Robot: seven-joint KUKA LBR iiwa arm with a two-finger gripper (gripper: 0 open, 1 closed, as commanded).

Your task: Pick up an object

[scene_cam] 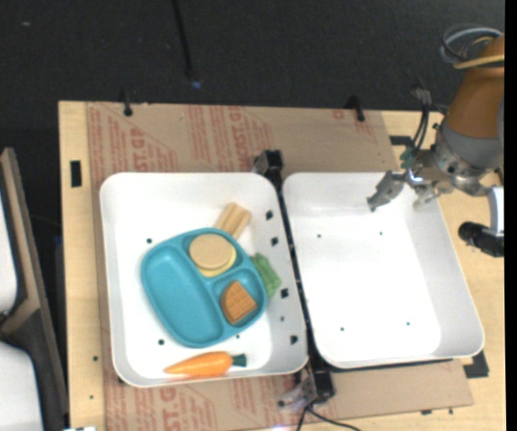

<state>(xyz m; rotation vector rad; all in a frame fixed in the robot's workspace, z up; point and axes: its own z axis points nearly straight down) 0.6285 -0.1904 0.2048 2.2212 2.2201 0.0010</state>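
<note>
The left bin (124, 205) holds a blue divided tray (182, 299) carrying a round tan cookie (214, 252) and a brown waffle-like piece (239, 303). A tan wooden block (234, 219) lies just behind the tray, a green item (267, 275) at its right side, and an orange carrot (206, 364) near the bin's front rim. My gripper (403, 191) hovers over the back right corner of the right bin (380, 277), far from all the objects. Its two fingers are spread apart, with nothing between them.
The two bins sit side by side on a cardboard-covered bench (232, 137), joined by a black divider (287, 259). The arm's orange band (480, 92) and wrist stand at the right edge, above the right bin's back rim.
</note>
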